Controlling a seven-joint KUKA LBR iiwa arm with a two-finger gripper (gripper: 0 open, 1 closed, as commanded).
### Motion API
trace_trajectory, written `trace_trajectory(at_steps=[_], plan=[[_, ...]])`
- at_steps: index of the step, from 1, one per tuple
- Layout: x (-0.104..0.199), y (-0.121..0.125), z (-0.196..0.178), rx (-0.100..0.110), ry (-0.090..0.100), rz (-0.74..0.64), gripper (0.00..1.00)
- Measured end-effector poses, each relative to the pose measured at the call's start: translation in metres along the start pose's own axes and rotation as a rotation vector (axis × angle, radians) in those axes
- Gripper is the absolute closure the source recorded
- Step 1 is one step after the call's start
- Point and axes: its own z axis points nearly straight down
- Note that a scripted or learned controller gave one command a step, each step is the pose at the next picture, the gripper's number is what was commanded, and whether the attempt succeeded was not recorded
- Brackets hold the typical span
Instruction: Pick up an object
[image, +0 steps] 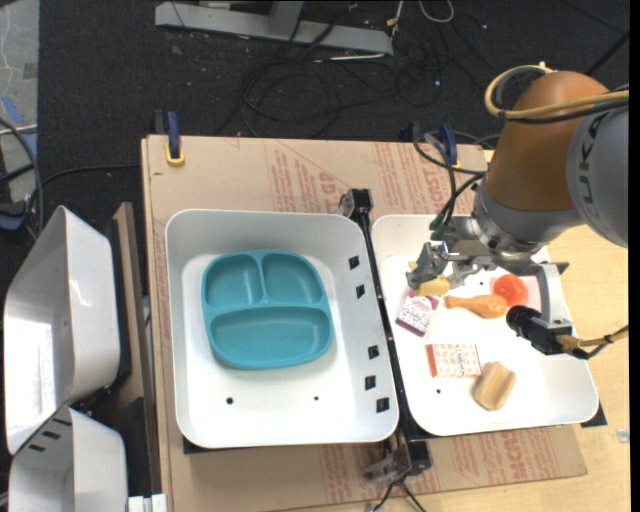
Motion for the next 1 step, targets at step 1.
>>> trace_trajectory(at_steps=[1], plan=[[0.0577, 0.002, -0.0023, -0.001, 0.0, 0.0, 1.0]])
